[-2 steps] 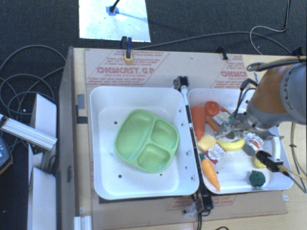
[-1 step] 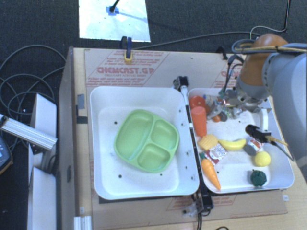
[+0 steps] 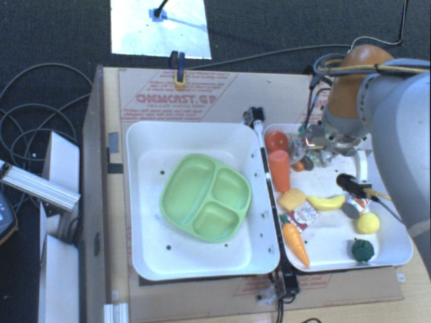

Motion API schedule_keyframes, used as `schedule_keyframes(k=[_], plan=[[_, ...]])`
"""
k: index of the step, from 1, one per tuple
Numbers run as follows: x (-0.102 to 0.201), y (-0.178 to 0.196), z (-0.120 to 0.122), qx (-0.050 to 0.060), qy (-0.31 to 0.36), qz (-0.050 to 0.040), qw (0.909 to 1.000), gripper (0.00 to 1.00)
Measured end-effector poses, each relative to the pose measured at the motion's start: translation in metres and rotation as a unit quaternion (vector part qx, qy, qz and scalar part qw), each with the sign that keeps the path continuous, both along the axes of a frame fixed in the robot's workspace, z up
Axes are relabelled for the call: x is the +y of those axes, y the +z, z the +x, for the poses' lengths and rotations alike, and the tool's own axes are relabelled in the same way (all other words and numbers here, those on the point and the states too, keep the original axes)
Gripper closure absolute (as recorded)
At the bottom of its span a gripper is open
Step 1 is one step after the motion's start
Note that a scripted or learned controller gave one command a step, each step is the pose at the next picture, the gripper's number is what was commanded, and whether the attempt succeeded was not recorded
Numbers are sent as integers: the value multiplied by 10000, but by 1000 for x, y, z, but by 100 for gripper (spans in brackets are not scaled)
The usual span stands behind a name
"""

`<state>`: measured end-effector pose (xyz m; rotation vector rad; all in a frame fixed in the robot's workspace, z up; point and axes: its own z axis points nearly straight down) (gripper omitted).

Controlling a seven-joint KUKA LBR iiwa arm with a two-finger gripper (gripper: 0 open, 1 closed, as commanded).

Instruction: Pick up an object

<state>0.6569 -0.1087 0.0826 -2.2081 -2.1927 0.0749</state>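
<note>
While the gripper (image 3: 311,155) hangs at the right bin's (image 3: 397,251) far edge, finger state impossible to tell, the orange cylinder (image 3: 279,170) just beside it lies lengthwise, pointing toward the far rim.

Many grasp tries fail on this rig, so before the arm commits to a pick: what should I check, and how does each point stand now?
1. Gripper is over the right bin, at its far left part: ok.
2. A target sits close by: the orange cylinder and red piece lie just left of the gripper: ok.
3. Whether something is already held: cannot tell, the wrist hides that area.
4. Room around the target: not ok, the cylinder lies against the divider between the bins, and the corn is close by.
5. Other toys are apart from the arm: banana, carrot, lemon, broccoli: ok.
6. Green plate lies in the left bin, out of the way: ok.
</note>
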Motion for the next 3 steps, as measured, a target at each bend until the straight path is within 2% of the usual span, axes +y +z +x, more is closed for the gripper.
schedule_keyframes(k=[1,2,3], plan=[[-59,-3,1,12,52,140,9999,0],[-40,-2,0,-14,-4,38,10000,0],[-41,7,-2,41,9,43,10000,100]])
